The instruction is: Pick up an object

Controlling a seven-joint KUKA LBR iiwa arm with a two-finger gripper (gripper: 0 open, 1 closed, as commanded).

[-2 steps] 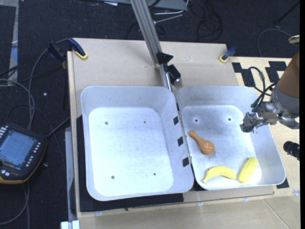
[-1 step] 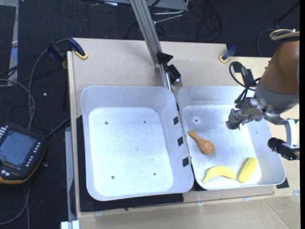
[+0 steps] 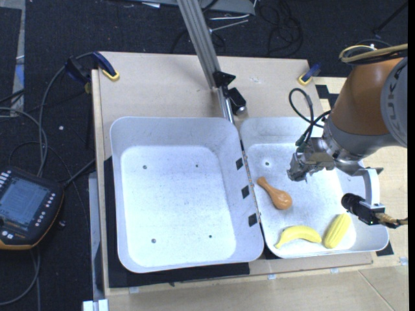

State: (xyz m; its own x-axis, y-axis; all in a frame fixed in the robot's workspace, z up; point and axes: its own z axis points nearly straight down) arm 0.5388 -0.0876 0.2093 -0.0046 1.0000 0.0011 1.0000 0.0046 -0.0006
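Banana point(image 3: 298, 236), corn cob point(image 3: 336, 230) and drumstick point(image 3: 275, 194) lie in the right bin point(image 3: 272, 149); gripper point(image 3: 298, 172) above, grip state unreadable.

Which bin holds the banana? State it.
The right bin. The banana lies flat on its floor near the front edge, beside the corn cob.

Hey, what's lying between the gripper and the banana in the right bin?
In the camera view, the gripper sits above the banana; between them is bare white bin floor, with the orange drumstick toy just left of that stretch.
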